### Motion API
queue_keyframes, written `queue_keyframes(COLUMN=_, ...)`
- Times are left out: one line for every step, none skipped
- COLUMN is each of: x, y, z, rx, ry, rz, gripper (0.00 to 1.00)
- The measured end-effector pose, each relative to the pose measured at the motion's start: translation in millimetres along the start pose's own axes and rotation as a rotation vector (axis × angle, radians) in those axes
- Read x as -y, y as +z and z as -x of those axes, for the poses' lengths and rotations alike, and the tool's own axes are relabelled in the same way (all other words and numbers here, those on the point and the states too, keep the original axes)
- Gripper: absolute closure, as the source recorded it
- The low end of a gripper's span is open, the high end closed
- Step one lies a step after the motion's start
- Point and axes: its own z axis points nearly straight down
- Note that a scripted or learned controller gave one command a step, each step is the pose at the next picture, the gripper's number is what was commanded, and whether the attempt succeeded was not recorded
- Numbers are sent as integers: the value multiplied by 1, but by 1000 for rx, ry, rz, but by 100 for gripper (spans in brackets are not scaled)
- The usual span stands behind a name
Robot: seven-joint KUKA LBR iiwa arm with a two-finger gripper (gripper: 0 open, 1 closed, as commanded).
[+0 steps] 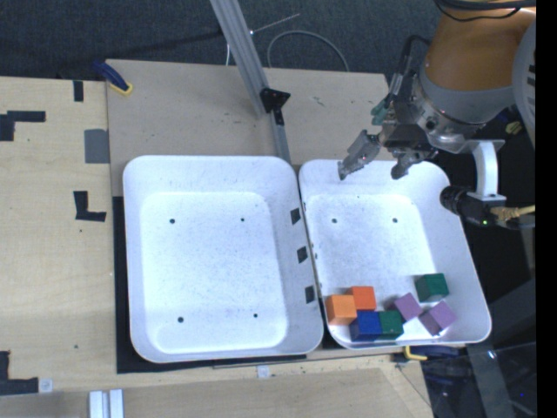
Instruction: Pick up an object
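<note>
Several small blocks lie along the near edge of the right bin [452, 233]: two orange blocks [351, 304], a blue block [368, 324], a dark green block [391, 323], two purple blocks [421, 312] and a green block [431, 286]. My gripper [377, 159] hangs above the far edge of the right bin, well away from the blocks. Its two fingers [355, 158] are spread apart with nothing between them.
The left bin [209, 259] stands beside the right one, with dark clips between them. A slanted metal post [248, 55] rises behind the bins. Cables loop on the bench at the back. A black part of the arm's fittings [466, 203] sticks out by the right bin's right edge.
</note>
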Motion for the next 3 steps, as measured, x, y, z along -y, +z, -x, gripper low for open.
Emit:
queue_keyframes(x=57, y=-68, z=57, rx=4, ry=12, rz=13, gripper=0)
queue_keyframes(x=34, y=-51, z=-22, rx=0, ry=0, rz=4, gripper=0)
queue_keyframes(x=77, y=-64, z=31, rx=3, ry=12, rz=6, gripper=0)
